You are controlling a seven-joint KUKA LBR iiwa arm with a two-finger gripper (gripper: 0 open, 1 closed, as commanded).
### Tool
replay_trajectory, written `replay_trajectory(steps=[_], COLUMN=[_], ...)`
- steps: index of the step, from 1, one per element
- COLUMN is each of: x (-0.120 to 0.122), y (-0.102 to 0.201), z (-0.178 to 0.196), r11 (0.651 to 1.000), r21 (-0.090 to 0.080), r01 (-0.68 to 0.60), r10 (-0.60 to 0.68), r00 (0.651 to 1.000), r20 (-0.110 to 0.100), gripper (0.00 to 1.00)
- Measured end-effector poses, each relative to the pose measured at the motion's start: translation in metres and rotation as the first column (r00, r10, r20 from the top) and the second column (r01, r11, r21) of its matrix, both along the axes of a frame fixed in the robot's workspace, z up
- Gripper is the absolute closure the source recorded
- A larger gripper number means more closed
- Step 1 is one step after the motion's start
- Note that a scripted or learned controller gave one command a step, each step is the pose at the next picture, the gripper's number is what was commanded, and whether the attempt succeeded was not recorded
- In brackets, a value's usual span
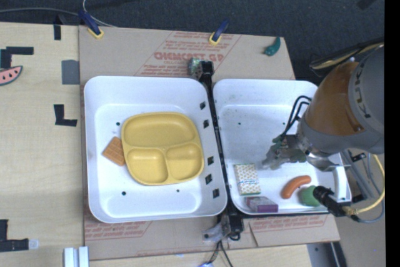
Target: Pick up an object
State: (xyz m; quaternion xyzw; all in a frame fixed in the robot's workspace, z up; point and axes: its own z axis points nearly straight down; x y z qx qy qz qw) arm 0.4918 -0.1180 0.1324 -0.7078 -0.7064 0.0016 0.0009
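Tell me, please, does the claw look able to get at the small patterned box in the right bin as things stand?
Probably yes. The claw hangs just right of the patterned box, with bare bin floor between them. The purple block lies below the box, apart from that path.

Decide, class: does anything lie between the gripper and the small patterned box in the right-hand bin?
Nothing visible does. The gripper hangs just right of and above the small patterned box, with bare bin floor between them. The orange sausage-shaped toy lies off to the right.

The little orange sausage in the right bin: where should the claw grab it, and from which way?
Probably from straight above, fingers closing across the narrow middle of the orange sausage. It lies flat and slanted, with bare floor either side there; its lower end sits close to a green object.
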Motion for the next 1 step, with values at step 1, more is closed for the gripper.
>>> replay_trajectory(steps=[1], x=[0.0006], y=[0.0010], z=[0.0003], r11=[1.000], r21=[0.001], r01=[-0.002], r10=[0.002], r00=[1.000], r20=[0.001], gripper=[0.00])
